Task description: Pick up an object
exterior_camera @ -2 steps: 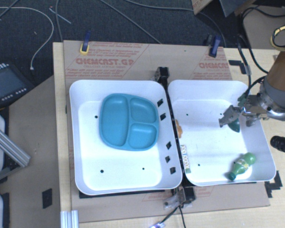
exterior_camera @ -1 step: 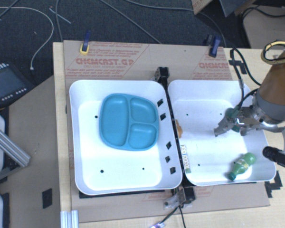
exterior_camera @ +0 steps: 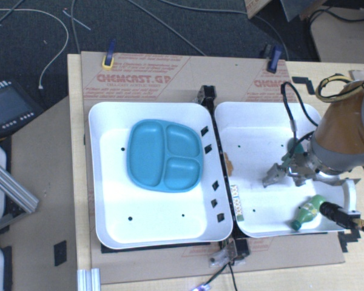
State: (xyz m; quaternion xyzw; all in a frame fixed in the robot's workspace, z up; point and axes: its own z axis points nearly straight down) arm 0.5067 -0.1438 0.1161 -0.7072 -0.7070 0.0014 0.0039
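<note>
Bench (exterior_camera: 170, 71): tan board, centre of frame, printed red lettering along its upper edge; blue clamps at upper left and upper right corners.
Left bin (exterior_camera: 109, 223): white, shallow, centre-left of frame; small black dots on its floor.
Tray (exterior_camera: 165, 155): light blue, three compartments, flat in the upper middle of the left bin, one long section on its left and two smaller sections on its right.
Right bin (exterior_camera: 255, 126): white, shallow, centre-right of frame, touching the left bin along a dark divider with black clips.
Bottle (exterior_camera: 307, 212): green, small, lying on its side at the lower right of the right bin, near the bin's lower rim; not between the fingers.
Arm (exterior_camera: 346, 132): orange band above grey wrist, right edge of frame, reaching in over the right bin; black cable looped above it.
Gripper (exterior_camera: 278, 176): grey, mid-right of the right bin, pointing toward lower left, up and left of the bottle and apart from it.
Fingers: spread or closed cannot be told from this angle; nothing seen clamped.
Surroundings: dark floor with white cables, upper left; cardboard box, top right.
</note>
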